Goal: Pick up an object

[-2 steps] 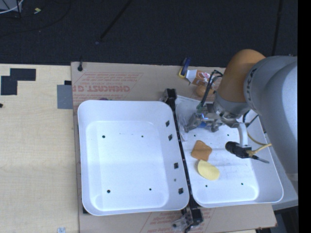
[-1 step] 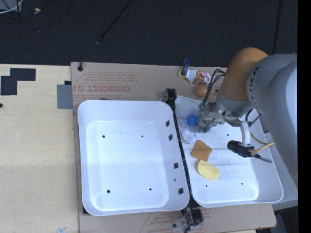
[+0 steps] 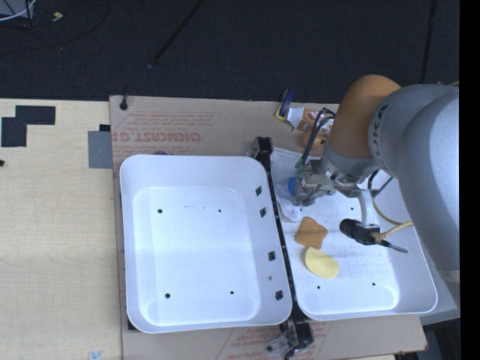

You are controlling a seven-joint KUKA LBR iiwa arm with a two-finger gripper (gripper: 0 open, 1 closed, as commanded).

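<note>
- At the left of the frame lies the pale surface. The left bin stands on it, and our work is not there.
- Right of centre, the right bin holds the likely objects. A small blue thing sits in its upper left corner, an orange-brown piece sits lower, and a yellow piece is just below that.
- The jaws are low at the blue thing, which they partly hide. We cannot tell whether they are open or closed, or whether anything is between them.
- We judge this to be the grasp itself. We should centre on the blue thing, close fully before rising, then lift straight up, clear of the bin wall close by.
- The grey arm reaches in from the right, so the two flat pieces are the easy fallback.
</note>
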